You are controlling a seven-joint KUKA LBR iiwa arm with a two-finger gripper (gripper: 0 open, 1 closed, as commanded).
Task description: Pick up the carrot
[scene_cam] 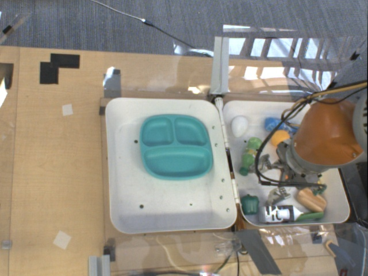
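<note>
Fingers: you could not tell from this view whether they were open or closed; the wrist covered them from above.
Gripper (280, 195): you saw it low in the right bin (345, 211), among the clutter, nothing visibly between its tips.
Arm (325, 134): the orange band sat over the bin's middle, with black cables looped on its left side.
Carrot (280, 137): you had a small orange piece at the band's left edge, partly hidden; whether that was the carrot you could not say for sure.
Near the gripper: a tan block (311, 200) just to its right, a green pod (310, 216) below that, a black can (280, 214) beside the pod.
Further out: a dark green cup (249, 204) at the bin's lower left, a green toy (250, 154) up the left side, a white egg (239, 125) at top left, a blue piece (272, 123) near it.
Left bin (123, 211): it held a teal tray (175, 146) with three compartments.
Bench (52, 171): light wood, black marks at the top left.
</note>
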